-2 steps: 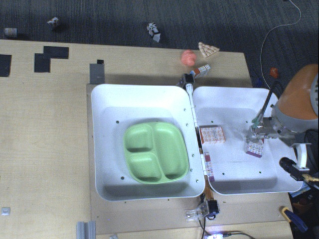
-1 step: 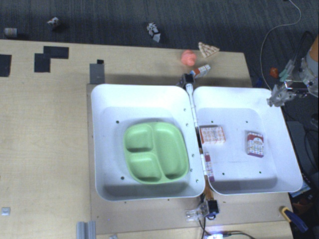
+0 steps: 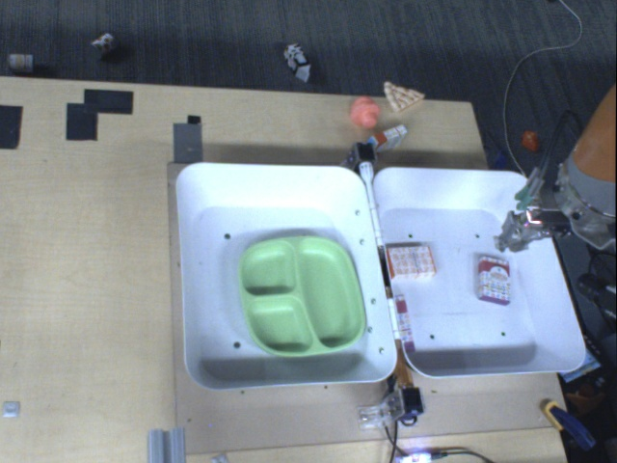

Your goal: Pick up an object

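Gripper (image 3: 518,231) above the right bin (image 3: 540,355), over its far right part, with nothing seen between its fingers.

Whether the fingers are spread or closed cannot be told; the metal tip is small and blurred against the white floor. Two small items lie on that bin's floor. The red box (image 3: 494,281) is a small upright rectangle, red with a white patch and pale markings on its face, just below and left of the gripper and apart from it. The pink box (image 3: 410,260) is a flatter, wider pack with a pale pink-and-white checked face and a white edge, near the bin's left wall, well apart from the gripper. The left bin (image 3: 207,355) holds a light green tray (image 3: 301,295) with three compartments.
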Controlling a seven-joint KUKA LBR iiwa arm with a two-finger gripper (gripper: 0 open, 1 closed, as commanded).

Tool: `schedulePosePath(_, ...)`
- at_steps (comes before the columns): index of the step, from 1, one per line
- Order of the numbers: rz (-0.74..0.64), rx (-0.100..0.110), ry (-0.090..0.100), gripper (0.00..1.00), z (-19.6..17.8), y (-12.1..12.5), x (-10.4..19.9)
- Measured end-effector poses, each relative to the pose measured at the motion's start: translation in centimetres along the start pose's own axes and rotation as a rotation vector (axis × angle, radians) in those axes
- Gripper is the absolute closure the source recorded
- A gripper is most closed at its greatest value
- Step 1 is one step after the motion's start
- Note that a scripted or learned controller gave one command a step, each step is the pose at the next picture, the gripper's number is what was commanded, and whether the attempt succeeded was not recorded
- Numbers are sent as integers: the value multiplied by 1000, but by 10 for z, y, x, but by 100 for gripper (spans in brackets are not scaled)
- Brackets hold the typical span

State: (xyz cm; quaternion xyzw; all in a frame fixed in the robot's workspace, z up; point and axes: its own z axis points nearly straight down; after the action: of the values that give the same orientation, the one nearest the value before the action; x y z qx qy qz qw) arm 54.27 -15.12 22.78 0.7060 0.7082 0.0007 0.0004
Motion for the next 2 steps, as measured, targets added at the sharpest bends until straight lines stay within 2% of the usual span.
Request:
schedulePosePath(1, 0, 0, 0, 0, 0, 0, 0)
schedulePosePath(2, -1, -4, -1, 0, 136, 50, 18)
